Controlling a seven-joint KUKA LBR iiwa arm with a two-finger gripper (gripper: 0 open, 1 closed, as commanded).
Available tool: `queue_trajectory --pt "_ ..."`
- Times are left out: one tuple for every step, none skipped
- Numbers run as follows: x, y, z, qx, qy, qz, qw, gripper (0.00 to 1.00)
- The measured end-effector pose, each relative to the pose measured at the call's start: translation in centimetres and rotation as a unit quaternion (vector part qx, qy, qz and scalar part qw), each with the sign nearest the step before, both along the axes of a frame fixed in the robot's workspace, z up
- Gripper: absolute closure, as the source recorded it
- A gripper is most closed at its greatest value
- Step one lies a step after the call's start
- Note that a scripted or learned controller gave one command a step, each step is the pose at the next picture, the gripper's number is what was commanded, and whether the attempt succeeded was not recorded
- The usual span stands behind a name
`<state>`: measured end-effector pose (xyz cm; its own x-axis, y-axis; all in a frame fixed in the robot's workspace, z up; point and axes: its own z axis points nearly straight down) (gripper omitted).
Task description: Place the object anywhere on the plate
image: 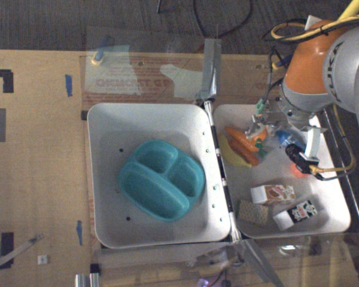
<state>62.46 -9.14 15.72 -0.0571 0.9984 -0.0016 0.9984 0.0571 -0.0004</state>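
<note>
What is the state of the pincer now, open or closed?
Pincer: cannot be told; it is low in the right bin, over the carrot.

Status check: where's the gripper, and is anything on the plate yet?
Gripper low in right bin, over the carrot; grip unclear. Teal plate in left bin, nothing on it. Cartons sit nearer the bin's front.

Overhead view of a two-bin workstation.
One fixed camera looks down at a slant from moderate height on the flat tan cardboard-covered desk (pixel 42 160) and both shallow white plastic bins (pixel 102 124).
</note>
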Motion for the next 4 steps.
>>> queue_trajectory --pt "-1.6 8.5 2.8 0.0009 0.0 0.117 0.9931 1.0" --pt "-6.5 15.3 2.7 0.001 0.002 0.026 0.9997 1.0" --pt "-8.4 19.9 3.5 0.0009 0.002 0.018 0.9998 1.0" --pt "-8.4 19.9 3.5 0.0009 0.002 0.017 0.9998 0.0"
